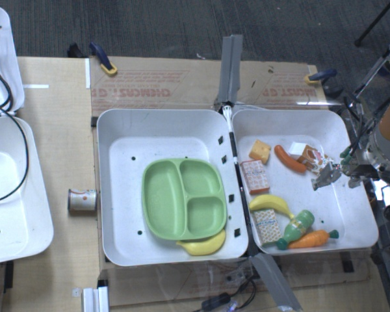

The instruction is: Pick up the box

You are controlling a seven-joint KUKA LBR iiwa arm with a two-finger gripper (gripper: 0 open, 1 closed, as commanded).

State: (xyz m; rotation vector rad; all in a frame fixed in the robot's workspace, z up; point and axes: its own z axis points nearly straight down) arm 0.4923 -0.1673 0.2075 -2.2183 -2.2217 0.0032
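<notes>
Nearest of all, at the front of the right bin (291,114), lie a carrot (310,240) and a green bottle (296,225), the bottle touching a small speckled box (266,225) that sits just under a banana (272,204). Behind the banana a pink box (255,177) lies flat, close against the bin's left wall. Either carton could be the box meant, and a grab at the wrong one is the first risk. The gripper (326,174) hangs further right, well apart from both boxes, above bare floor near a red-and-white packet (309,155). Whether it is spread or closed I cannot tell, since it reads as a grey blur. Beyond it lie a sausage (290,159) and an orange wedge (260,151). The likely failures come from crowding. A descent on the speckled box may catch the banana or bottle and nudge the box aside. A descent on the pink box may strike the wall, leaving one jaw no room. Both cartons lie flat and low, so a shallow closure could slide off the top.
</notes>
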